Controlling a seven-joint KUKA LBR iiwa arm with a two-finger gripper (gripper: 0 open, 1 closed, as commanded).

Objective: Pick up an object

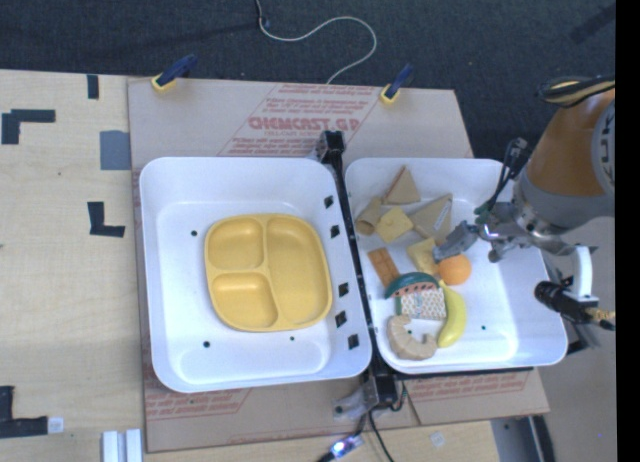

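Bench: left bin holds yellow tray; right bin, food toys.

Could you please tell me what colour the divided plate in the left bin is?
The plate is plain yellow, as the camera view shows.

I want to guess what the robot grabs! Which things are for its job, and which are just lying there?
For the job: gripper, orange ball, banana, tan wedges, right bin.

Just lying there: yellow plate, left bin, cable.
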